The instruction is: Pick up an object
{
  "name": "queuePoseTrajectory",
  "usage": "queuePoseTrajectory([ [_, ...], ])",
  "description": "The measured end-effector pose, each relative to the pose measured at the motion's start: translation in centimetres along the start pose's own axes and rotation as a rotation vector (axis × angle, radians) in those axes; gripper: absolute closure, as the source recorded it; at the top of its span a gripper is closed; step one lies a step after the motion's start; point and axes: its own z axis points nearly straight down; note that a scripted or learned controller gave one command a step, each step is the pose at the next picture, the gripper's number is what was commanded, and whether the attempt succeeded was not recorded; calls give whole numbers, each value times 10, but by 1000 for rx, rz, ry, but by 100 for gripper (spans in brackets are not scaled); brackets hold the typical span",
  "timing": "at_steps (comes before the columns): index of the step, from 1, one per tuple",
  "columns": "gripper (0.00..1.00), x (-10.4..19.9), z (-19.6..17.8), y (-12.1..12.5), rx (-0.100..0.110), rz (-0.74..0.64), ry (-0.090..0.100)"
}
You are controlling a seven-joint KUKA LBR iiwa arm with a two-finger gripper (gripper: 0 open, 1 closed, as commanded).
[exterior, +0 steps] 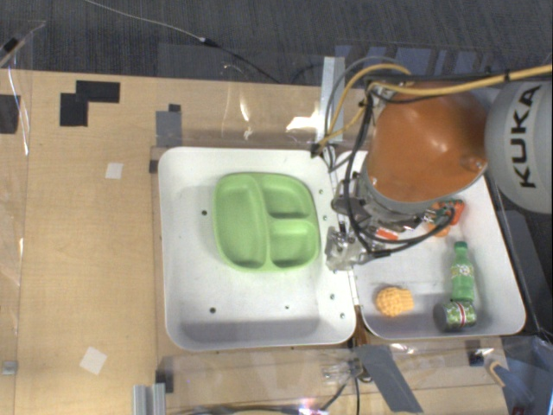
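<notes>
Gripper (339,247) sits at right bin's (510,314) left wall, grip state indeterminate; corn cob (394,301) nearest, down-right; green bottle (460,285) further right, long axis running near-to-far.

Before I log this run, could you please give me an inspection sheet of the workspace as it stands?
Surface: wooden bench bearing left bin and right bin.
Job's things: green tray in left bin; yellow ball and green bottle, lying down, in right bin.
Clutter: nothing seen.
Gripper: gripper over the seam between bins; holds nothing visible.
Cables: yellow and black cables on the arm; thin wire on the floor.
Surroundings: dark carpet; black markers on bench.
</notes>
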Motion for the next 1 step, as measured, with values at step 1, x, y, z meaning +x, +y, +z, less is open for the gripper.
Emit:
queuePoseTrajectory([
  [1,100,24,-16,32,1,-407,1],
])
